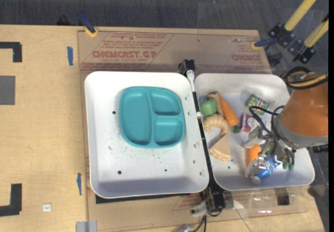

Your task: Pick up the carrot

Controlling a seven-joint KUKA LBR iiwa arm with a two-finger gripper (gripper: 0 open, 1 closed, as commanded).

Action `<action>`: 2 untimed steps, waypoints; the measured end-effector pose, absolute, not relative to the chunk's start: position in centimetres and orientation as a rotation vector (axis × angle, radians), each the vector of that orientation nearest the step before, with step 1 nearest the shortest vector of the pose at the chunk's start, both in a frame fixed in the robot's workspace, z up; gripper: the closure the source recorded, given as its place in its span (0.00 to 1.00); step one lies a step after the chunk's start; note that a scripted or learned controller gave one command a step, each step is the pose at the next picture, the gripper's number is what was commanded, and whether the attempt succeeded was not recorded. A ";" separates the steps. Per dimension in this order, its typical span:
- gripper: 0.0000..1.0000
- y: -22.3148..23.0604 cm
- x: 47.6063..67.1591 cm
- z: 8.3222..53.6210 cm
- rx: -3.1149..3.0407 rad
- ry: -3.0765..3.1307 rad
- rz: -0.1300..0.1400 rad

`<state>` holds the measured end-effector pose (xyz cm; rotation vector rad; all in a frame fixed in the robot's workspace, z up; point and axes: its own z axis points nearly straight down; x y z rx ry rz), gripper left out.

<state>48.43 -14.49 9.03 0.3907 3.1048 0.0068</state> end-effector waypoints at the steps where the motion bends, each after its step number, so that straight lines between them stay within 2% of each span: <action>1: 0.00 -11.6 48.6 9.1 -0.131 3.119 -0.009; 2: 1.00 -11.5 49.0 10.4 -0.134 3.107 -0.011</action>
